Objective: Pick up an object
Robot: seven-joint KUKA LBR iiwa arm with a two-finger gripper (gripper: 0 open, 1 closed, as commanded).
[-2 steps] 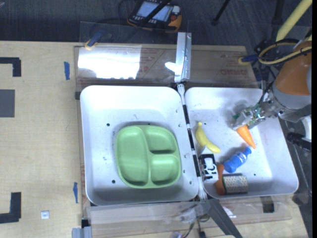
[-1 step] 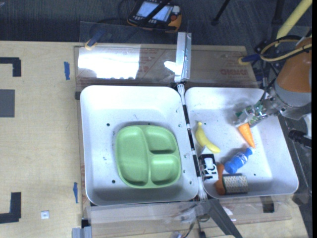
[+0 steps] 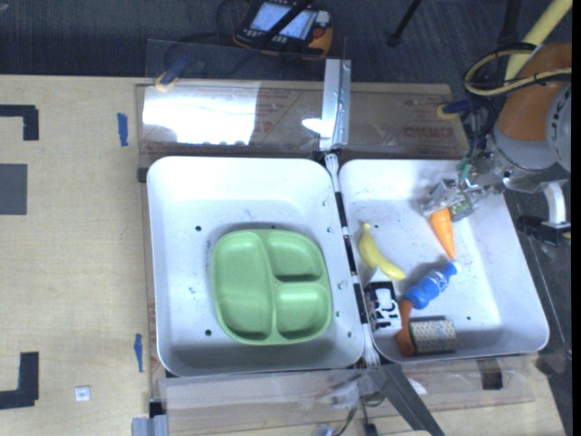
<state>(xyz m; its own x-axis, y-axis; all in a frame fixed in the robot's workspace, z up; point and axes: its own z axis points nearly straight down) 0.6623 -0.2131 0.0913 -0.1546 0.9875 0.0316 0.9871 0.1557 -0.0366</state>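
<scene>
The right bin [image 3: 513, 280] holds several objects. An orange carrot [image 3: 443, 232] lies near its back right, pointing toward the front. A yellow banana [image 3: 377, 254] rests beside the divider, and a blue bottle [image 3: 428, 285] lies on its side in the middle. A black-and-white card [image 3: 385, 305] and a speckled grey block with an orange end [image 3: 428, 334] sit at the front. My gripper [image 3: 452, 194] hangs low at the bin's back right, just above the carrot's thick end, with nothing visibly lifted.
The left bin [image 3: 177, 198] bears a green divided plate [image 3: 270, 284]. A clear panel [image 3: 236, 109] and a metal post [image 3: 336, 98] stand behind the bins. Cables and the arm's orange band [image 3: 531, 98] crowd the upper right. A handheld pendant [image 3: 281, 24] lies at the back.
</scene>
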